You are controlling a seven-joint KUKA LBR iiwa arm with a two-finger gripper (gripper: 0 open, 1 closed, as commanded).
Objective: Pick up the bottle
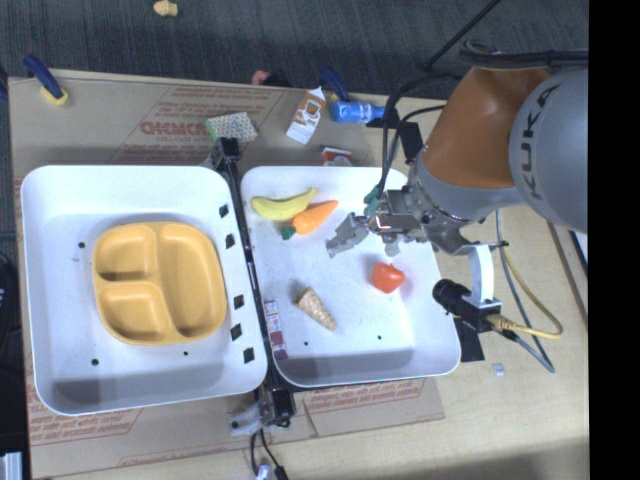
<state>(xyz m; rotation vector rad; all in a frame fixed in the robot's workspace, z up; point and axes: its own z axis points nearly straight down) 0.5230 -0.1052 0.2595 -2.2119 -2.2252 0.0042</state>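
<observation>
A small blue bottle-like object [351,113] lies on its side on the cardboard behind the right bin [430,353], outside of it. My gripper [368,242] hangs over the middle of the right bin, well in front of that blue object. Its two grey fingers [345,236] are spread apart with nothing between them, so it is open. Just below and right of the gripper sits a red round item [387,277].
The right bin also holds a banana [282,205], a carrot [315,217] and a cone-shaped item [316,308]. A yellow divided plate [160,280] lies in the left bin [50,368]. A small carton [306,116] and a patterned sponge [232,125] lie behind the bins.
</observation>
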